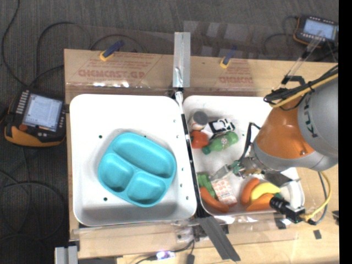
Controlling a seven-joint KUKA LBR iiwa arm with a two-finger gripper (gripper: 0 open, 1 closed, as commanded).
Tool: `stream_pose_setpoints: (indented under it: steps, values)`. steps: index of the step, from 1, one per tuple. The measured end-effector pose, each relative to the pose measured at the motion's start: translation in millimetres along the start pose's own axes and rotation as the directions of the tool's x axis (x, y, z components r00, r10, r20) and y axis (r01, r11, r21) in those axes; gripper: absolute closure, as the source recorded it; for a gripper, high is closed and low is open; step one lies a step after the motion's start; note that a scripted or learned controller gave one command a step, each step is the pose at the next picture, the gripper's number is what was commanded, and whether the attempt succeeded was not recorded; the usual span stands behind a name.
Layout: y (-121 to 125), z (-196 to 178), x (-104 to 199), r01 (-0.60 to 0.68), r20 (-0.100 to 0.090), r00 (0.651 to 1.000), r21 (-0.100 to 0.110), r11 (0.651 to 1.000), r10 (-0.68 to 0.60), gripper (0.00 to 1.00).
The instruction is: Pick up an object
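Gripper (237,168) low inside right bin (242,104), under orange-banded wrist; cannot tell its state. Red-and-white carton (223,190) just below-left of gripper, very near, contact unclear. Green bottle (223,142) above gripper, slightly left. Toy car (221,126) beyond bottle, grey round object (200,116) further up-left. Red object (198,139) left of bottle. Banana (266,190) and orange piece (251,189) right-below gripper. Carrot (212,200) below-left, along bin's near wall. Left bin (88,109) well away to left, holding blue divided tray (137,168).
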State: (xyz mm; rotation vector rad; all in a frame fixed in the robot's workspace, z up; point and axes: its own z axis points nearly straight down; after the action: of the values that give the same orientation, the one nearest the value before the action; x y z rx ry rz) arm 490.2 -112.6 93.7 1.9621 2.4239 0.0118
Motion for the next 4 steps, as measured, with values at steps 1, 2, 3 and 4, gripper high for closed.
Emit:
stream_pose_setpoints:
  steps: [1,2,3,4]
  values:
    - [2,-9,6,0.005,-0.015,1.000,0.004,1.000,-0.005,1.00]
    - [1,-89,29,0.261,-0.021,0.965,0.018,0.965,-0.261,1.00]
    - [57,-176,37,0.137,-0.014,0.990,0.020,0.990,-0.137,1.00]
    - [132,-145,8,0.276,-0.015,0.961,0.018,0.961,-0.276,1.00]
